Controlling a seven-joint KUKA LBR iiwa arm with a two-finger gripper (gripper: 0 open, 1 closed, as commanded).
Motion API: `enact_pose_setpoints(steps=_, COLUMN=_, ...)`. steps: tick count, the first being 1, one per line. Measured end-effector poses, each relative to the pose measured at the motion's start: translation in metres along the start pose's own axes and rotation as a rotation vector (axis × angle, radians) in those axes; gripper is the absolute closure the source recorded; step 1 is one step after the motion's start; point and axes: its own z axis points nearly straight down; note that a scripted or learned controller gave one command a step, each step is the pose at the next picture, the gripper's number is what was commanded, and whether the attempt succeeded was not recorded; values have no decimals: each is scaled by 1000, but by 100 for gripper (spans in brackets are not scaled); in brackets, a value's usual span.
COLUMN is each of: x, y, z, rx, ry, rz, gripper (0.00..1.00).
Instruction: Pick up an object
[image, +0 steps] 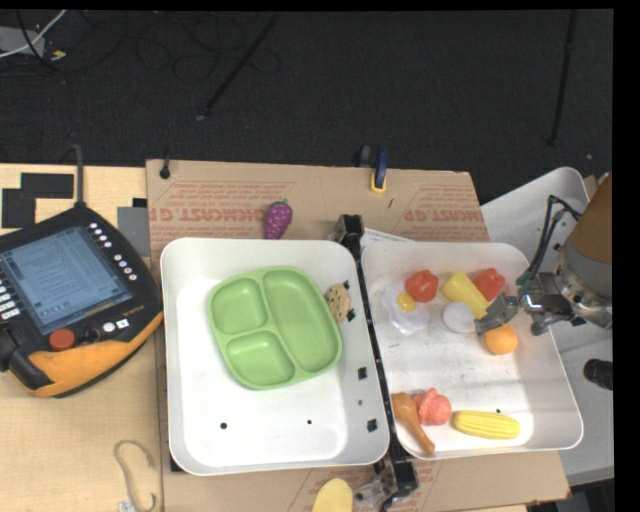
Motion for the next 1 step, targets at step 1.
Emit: enact_pose_setpoints(steps=1, x=0, y=3, z=-7, rx=-12, ry=-3, rz=-2, gripper=0)
